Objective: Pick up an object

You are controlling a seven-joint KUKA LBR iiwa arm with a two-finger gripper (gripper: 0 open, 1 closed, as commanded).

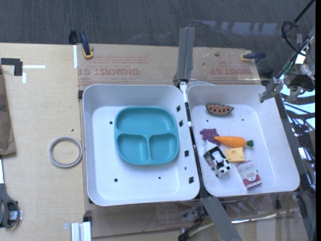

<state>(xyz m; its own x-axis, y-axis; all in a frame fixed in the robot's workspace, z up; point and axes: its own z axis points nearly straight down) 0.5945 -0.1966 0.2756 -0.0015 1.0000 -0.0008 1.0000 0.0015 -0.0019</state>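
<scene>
Nothing lifted yet. Hovering at two o'clock, off the right bin (281,134): end effector (293,77), grip state impossible to tell. Carrot (231,141), watermelon (219,109) lying untouched.

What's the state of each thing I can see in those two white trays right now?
teal plate: upright, nothing on it
watermelon slice: lying flat
carrot: on its side
grapes: touching carrot
cheese: flat
cow-print carton: tipped over
red packet: lying flat
</scene>
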